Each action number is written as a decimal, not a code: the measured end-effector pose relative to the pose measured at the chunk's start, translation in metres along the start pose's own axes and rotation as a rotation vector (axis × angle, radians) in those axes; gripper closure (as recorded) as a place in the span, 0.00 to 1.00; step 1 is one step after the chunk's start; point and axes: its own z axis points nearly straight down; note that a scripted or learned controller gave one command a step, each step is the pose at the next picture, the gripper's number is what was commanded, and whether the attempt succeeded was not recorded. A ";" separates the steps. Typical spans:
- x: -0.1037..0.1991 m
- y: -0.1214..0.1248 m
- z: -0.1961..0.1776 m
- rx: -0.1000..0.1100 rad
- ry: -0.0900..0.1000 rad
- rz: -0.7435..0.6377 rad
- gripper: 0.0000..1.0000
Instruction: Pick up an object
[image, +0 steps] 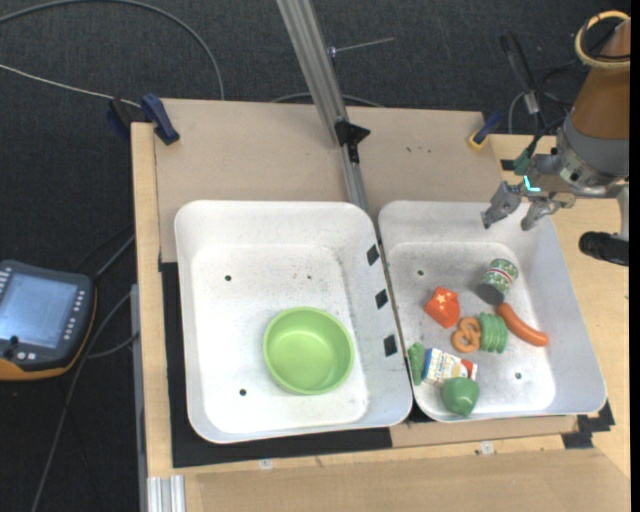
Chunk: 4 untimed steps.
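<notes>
Camera view: two white bins side by side on a bench, seen from above.
Left bin (200, 240): holds one green bowl (308, 349).
Right bin (570, 300): toys clustered low: can (498, 277), red block (442, 305), carrot (522, 324), pretzel (465, 334), green pepper (493, 333), carton (442, 366), green apple (460, 396).
Gripper (522, 212): above the right bin's far corner, fingers spread, grasping nothing.
Arm (600, 110): reaches in from the right.

Arm (603, 100) was grey with a wide orange band above the wrist and a pale ring at the top edge. Wrist housing was grey metal with a small cyan light. Gripper (522, 212) had two grey metal fingers.
</notes>
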 end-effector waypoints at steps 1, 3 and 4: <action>0.000 0.000 0.000 0.000 0.000 0.000 0.00; -0.004 -0.004 0.090 0.004 0.001 0.000 0.00; -0.003 -0.004 0.115 0.002 0.000 0.000 0.00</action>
